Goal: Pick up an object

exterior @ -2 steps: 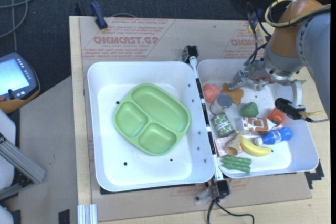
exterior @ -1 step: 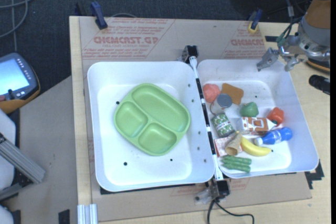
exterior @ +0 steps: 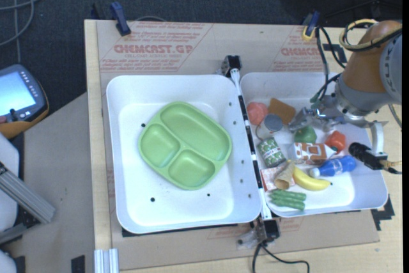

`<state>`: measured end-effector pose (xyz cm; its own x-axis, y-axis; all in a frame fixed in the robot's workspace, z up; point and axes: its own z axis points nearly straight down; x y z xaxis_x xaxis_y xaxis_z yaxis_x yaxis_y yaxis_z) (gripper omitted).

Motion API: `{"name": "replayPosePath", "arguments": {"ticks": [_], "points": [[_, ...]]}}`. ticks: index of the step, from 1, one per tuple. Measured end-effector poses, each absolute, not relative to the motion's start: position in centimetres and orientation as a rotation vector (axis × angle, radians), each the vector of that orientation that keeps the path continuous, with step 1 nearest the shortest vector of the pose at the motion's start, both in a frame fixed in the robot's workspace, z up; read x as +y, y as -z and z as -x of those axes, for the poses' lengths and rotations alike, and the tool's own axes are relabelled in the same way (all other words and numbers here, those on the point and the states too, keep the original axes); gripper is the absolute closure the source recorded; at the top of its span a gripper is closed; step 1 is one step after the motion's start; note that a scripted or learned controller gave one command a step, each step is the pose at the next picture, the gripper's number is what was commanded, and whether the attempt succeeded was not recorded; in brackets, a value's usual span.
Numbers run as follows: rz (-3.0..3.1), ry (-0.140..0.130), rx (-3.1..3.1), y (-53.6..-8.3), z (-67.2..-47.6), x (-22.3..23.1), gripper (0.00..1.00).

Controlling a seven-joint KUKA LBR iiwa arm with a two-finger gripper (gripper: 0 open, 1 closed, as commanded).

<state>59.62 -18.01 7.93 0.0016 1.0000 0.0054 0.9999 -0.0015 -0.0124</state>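
The right bin (exterior: pixel 367 192) holds several small objects. Among them are an orange-red ball (exterior: pixel 257 113), a brown block (exterior: pixel 281 109), a grey can (exterior: pixel 273 124), a green round fruit (exterior: pixel 306 135), a red piece (exterior: pixel 336 139), a small carton (exterior: pixel 312 151), a blue bottle (exterior: pixel 337 167), a banana (exterior: pixel 311 181), a green patterned can (exterior: pixel 271 152) and green bean pods (exterior: pixel 287 199). My gripper (exterior: pixel 309 117) hangs low over the upper middle of this bin, just above the green fruit and right of the brown block. The arm's wrist hides the bin's far right corner.
The left bin (exterior: pixel 121 156) holds a green divided plate (exterior: pixel 185 144) lying flat. A black clip (exterior: pixel 232 64) sits where the two bins meet at the back. Blue clamps (exterior: pixel 119 17) (exterior: pixel 310 23) grip the board's far edge.
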Motion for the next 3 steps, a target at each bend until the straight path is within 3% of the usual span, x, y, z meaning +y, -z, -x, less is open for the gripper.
{"name": "replayPosePath", "arguments": {"ticks": [1, 2, 3], "points": [[2.223, 0.002, -2.223, -9.5, -60.1, -18.2, 1.0], [2.223, 0.001, -2.222, -9.5, -60.1, -18.2, 0.0], [2.225, 0.005, -2.231, -11.0, -65.8, -20.1, 0.0]]}}
